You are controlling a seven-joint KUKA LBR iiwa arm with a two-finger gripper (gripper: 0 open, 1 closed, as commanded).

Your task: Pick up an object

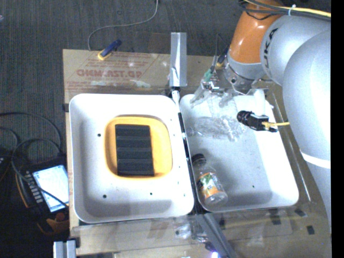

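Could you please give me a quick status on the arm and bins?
Gripper over right bin's far corner, above clear wrap. Bottle lying untouched near front. Nothing blocking.

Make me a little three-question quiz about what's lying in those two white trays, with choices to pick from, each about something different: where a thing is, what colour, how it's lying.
1. Where is the yellow-rimmed block with dark ridges?
A. In the left bin
B. In the right bin
C. On the floor

2. What colour is the bottle's cap?
A. White
B. Black
C. Red

3. How is the bottle lying?
A. Standing upright
B. On its side
C. Hanging from the arm

Answers:
1. A, it sits in the middle of the left bin.
2. B, the cap at its upper end is black.
3. B, it lies flat near the front left of the right bin, apart from the gripper at the bin's far edge.
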